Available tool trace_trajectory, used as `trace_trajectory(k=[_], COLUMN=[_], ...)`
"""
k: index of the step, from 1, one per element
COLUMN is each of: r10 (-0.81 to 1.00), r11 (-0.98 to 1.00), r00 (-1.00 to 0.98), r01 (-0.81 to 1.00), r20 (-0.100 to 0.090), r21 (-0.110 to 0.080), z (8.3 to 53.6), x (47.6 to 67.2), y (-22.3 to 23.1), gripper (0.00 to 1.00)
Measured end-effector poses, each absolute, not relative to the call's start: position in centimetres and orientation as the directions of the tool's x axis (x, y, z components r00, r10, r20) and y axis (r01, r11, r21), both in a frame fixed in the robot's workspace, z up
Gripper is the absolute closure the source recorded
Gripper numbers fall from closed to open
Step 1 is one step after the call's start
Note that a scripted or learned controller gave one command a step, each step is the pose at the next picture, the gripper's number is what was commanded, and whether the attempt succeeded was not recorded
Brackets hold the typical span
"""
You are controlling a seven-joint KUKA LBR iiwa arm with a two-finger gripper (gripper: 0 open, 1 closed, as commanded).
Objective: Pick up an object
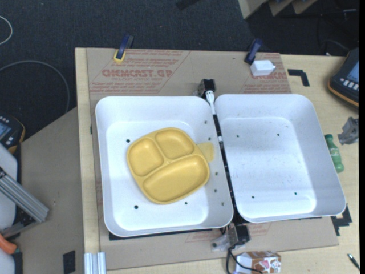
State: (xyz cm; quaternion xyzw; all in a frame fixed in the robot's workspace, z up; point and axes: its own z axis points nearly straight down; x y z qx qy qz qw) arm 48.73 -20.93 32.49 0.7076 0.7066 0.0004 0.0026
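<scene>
Step in hand, by my judgement: the approach, with no grasp begun. The yellow plastic three-compartment plate (168, 165) lies untouched and flat on the floor of the shallow white bin on the view's left (108, 130). Gripper state: I cannot tell from where I stand. The plate sits roughly mid-bin, hollow side up, apart from all four walls. Its two smaller compartments face the far side and the one large compartment faces the near side. A small paler yellow tab projects from its edge toward the seam between the bins. The neighbouring white bin on the view's right (319, 193) has a speckled floor. The next move likely calls for travel across to the left bin, then a descent over the plate's rim or over one of the raised ridges between compartments, since the broad flat body offers little to pinch. The surface looks smooth and glossy, the form low and rounded. I would expect it to slide or tip if it is caught off-centre.
</scene>
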Motion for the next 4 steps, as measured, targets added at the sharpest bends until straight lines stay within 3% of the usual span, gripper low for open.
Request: trace_trajectory(k=[1,2,3,4], r10=[1.000,1.000,1.000,1.000], r11=[-0.002,0.002,0.002,0.000], r00=[0.002,-0.002,-0.002,0.000], r01=[1.000,1.000,1.000,1.000], r20=[0.001,-0.003,-0.005,0.002], r21=[-0.003,0.005,0.007,-0.005], z=[30.6,31.6,32.6,27.3], x=[47.9,49.9,49.9,50.9], y=[-22.5,-22.4,-22.4,-22.3], gripper=[1.00,1.00,1.00,1.00])
